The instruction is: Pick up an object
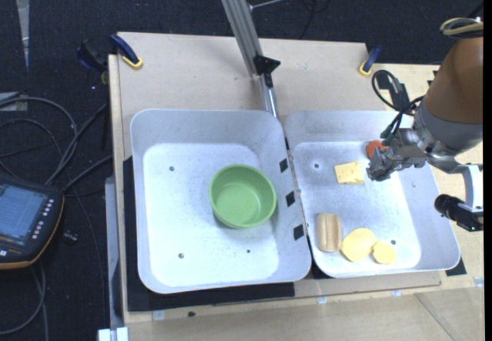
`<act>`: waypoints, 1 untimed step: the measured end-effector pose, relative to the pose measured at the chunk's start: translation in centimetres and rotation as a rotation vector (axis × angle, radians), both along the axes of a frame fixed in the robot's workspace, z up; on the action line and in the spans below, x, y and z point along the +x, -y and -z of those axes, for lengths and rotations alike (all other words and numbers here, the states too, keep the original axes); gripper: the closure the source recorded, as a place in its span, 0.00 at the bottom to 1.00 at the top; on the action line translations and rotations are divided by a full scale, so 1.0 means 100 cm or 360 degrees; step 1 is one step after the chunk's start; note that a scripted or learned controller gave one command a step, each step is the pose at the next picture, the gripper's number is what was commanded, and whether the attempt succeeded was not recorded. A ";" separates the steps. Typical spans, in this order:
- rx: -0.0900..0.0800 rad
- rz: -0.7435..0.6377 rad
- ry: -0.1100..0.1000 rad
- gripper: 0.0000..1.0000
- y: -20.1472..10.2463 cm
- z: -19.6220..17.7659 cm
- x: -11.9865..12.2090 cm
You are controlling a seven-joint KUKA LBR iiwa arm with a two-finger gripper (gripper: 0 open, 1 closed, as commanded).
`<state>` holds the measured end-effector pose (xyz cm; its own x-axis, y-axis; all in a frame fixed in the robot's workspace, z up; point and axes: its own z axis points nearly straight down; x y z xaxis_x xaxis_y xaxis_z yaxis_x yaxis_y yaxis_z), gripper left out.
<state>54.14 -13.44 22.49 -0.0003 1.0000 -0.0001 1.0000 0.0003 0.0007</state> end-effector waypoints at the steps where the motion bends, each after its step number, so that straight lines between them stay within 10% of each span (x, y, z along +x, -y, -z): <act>1: 0.0002 -0.0007 -0.0002 1.00 -0.058 0.003 -0.009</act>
